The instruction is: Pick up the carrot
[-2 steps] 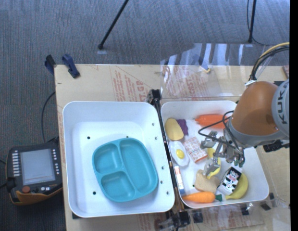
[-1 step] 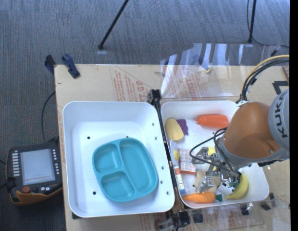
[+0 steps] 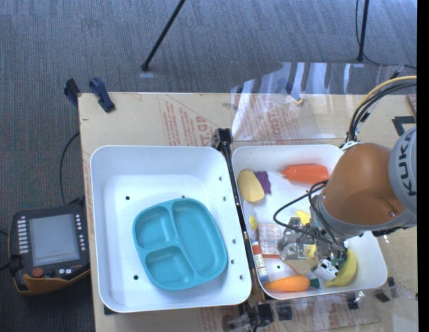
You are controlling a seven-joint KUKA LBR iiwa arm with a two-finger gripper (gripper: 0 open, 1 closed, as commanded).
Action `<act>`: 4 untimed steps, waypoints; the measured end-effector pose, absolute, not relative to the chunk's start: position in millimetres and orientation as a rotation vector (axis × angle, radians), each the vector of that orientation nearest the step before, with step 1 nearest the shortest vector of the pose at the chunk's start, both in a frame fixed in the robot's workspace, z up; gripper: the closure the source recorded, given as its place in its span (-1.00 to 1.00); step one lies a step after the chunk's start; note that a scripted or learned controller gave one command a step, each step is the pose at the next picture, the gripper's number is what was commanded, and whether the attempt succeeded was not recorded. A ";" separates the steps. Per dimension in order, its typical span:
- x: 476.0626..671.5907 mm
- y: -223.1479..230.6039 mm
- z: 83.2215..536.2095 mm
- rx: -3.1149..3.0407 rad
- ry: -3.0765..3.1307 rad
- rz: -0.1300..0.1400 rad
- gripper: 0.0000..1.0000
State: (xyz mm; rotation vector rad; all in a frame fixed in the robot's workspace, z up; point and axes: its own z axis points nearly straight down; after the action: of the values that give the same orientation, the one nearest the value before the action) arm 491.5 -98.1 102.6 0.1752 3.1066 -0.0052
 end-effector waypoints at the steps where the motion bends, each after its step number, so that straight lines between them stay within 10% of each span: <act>1: 477.7 -25.8 187.0 -0.077 3.139 0.004 1.00; 2: 477.7 58.0 185.3 0.086 3.143 0.004 1.00; 4: 476.1 76.7 185.2 -0.138 3.142 0.002 1.00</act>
State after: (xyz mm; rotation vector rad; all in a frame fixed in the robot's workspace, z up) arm 476.1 76.7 185.2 -0.1379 3.1415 0.0018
